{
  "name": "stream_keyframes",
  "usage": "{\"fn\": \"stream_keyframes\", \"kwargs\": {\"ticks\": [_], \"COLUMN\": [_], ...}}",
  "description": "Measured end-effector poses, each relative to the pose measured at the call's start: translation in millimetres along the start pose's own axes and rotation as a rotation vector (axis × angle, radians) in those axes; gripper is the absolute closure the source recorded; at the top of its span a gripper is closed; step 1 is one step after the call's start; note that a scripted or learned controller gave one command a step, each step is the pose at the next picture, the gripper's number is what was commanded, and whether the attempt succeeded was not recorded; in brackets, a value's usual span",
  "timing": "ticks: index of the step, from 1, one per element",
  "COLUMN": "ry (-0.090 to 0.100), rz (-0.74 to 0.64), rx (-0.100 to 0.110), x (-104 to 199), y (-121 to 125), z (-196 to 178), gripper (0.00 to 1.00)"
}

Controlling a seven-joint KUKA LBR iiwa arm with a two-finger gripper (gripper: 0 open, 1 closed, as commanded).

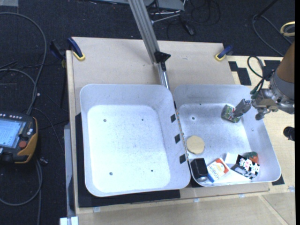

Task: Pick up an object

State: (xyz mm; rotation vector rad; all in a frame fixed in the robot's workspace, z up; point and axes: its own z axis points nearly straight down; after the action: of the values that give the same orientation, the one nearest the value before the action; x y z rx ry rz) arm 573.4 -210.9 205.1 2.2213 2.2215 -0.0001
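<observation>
bench stock, read left to right: one arm, two bins, a handful of small items

- pendant (14, 137): handheld control unit with a lit screen, lying on the dark floor off the bench's left edge.
- left bin (89, 97): shallow, white, speckled; nothing logged inside it.
- metal pole (145, 27): slanted rail rising from between the bins toward the top of the view.
- right bin (267, 146): shallow, white; carries every loose item.
- tan disc (196, 145): flat, round, near the right bin's left wall.
- black block (199, 168): dark, boxy, at the bin's near edge, just below the disc.
- orange-and-white packet (218, 168): just beside the black block, to its right.
- green can (229, 113): small, lying tilted in the bin's far half, well apart from the others; judged the likeliest pick.
- patterned toy (247, 164): black, white and red, in the near right corner.
- gripper (251, 108): its two prongs stand apart, one touching or just beside the can's right end, the other off to the right; nothing sits between them.

handling note: the can is not yet straddled. a good pick would likely call for shifting left until it lies between both prongs, lowering fully, then closing. a rounded body may roll or squirt out if pinched off centre.
</observation>
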Motion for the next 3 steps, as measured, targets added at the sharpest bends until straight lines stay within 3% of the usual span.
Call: {"fn": "stream_keyframes", "kwargs": {"ticks": [3], "ry": [0.000], "rz": [0.000], "rx": [-0.002], "x": [5.8], "y": [-0.3], "z": [115.8], "gripper": [0.00]}}
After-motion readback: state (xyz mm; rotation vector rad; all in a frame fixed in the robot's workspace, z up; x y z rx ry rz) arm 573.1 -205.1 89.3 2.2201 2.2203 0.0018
